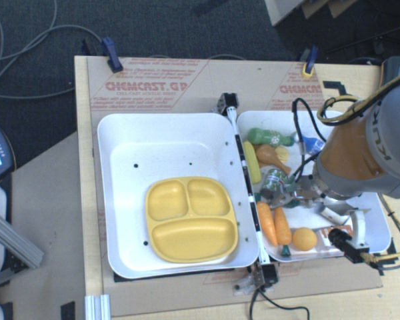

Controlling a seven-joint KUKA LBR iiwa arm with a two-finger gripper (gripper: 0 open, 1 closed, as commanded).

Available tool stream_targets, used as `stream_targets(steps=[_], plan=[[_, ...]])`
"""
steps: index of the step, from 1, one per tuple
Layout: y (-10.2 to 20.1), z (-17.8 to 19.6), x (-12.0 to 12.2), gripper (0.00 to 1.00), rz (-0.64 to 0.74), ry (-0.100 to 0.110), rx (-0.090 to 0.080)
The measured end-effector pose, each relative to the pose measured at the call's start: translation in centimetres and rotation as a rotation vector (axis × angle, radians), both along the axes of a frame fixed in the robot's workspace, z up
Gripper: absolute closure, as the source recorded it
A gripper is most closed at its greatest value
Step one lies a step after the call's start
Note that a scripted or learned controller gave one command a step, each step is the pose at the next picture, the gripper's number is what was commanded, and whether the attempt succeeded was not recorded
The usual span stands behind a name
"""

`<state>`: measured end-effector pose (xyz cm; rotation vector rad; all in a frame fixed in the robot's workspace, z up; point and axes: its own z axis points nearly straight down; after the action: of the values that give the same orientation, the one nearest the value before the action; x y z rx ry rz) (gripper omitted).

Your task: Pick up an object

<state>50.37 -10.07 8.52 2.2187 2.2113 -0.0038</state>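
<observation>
My arm's bent low over the right bin (381, 227), gripper (280, 193) above the carrots (275, 224); can't tell its state.

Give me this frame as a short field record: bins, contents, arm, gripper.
left bin: holds a yellow divided plate, three compartments
right bin: toy food, crowded along its left side
items: green vegetable, yellow corn cob, two carrots, orange, brown piece
arm: reaches in from the right, over the right bin
gripper: low among the items near the carrot tops; finger state unclear
grasp: none visible
bench: cardboard-covered, blue clamps at the far edge
</observation>
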Motion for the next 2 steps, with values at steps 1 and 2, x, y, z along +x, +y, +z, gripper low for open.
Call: stream_targets(steps=[1,2], plan=[[0.1,0.1,-0.7,0.0,-0.002,-0.002,-0.001],[0.2,0.2,-2.3,0.0,-0.005,-0.006,-0.004]])
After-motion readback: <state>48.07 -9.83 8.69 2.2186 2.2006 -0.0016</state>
